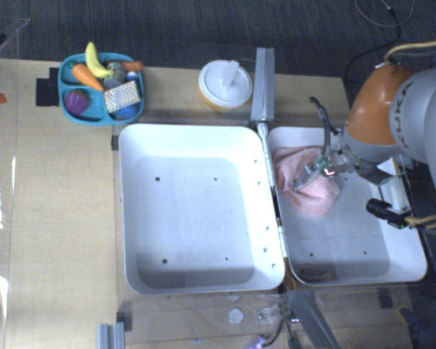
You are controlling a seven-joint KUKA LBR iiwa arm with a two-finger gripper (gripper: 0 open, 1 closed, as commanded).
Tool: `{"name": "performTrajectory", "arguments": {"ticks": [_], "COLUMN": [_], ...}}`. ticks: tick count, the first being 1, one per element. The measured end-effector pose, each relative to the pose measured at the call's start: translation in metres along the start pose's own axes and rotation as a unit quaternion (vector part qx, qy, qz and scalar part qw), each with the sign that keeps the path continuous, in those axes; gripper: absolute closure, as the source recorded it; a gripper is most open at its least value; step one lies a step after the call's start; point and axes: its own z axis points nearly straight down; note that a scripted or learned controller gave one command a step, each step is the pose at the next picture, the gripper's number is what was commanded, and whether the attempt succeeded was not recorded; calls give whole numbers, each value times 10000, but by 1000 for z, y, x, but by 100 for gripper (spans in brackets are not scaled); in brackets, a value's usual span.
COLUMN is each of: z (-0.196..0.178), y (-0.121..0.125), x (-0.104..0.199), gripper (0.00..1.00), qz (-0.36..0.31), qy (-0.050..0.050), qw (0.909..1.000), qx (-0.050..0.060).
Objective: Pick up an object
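- Dark small item (pixel 316 273) at near edge of right bin (pixel 363 264), too blurred to ID.
- Left bin (pixel 192 206) beside it, walls touching.
- Pink cloth (pixel 305 177) bunched in right bin's far-left part.
- Arm (pixel 392 118) in from right; gripper (pixel 314 174) down on cloth, jaws' state can't tell.
- Far on surface (pixel 51 195): white lidded cup (pixel 225 84), blue tray (pixel 98 89) w/ toy food.

This place looks like a robotics laboratory. A wooden bench (pixel 51 217) carries two shallow white bins (pixel 196 209) side by side, divided by a metal rail (pixel 262 86). At the right stands a grey industrial arm (pixel 414 115) with an orange band, and black cables (pixel 381 9) lie on the dark carpet (pixel 167 9) at the far side. A blue tray (pixel 100 89) of toy food sits far left.
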Motion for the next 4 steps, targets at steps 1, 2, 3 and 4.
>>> {"name": "performTrajectory", "arguments": {"ticks": [1,2,3,4], "z": [0,0,0,-1], "y": [2,-6,-13,-34], "x": [2,8,3,6], "gripper": [0,0,0,0], "qz": [-216,-422,-316,-13], "qy": [-6,-7,4,-1], "qw": [9998,9991,9995,10000], "qx": [2,-10,-9,-14]}}
